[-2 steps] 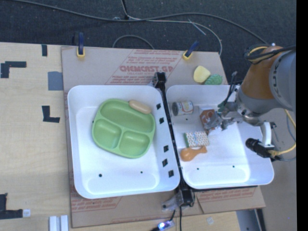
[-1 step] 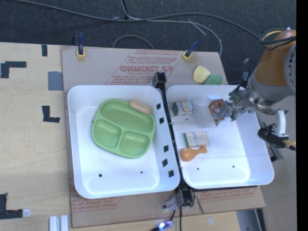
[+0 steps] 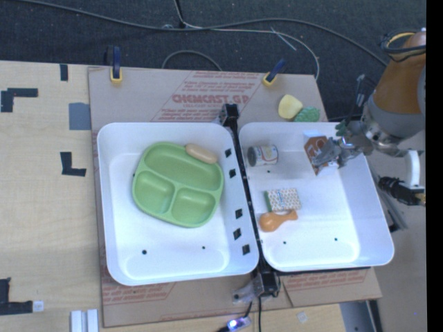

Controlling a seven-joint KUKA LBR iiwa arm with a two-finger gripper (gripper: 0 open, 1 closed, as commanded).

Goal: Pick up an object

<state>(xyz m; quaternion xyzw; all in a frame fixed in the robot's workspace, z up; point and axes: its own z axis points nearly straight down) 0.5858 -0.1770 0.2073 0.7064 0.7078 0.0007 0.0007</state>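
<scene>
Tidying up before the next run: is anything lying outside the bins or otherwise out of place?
Yes. A yellow sponge-like piece and a green object touching it lie on the cardboard behind the right bin, outside both bins. In the left bin, a tan oblong item rests across the rim of the green divided plate.

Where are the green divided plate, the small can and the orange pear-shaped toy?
green divided plate point(image 3: 178, 184): camera view, left bin, on the ridge where its compartments meet.
small can point(image 3: 264, 154): camera view, right bin, on its side wall.
orange pear-shaped toy point(image 3: 275, 220): camera view, right bin, on its rounded body.
</scene>
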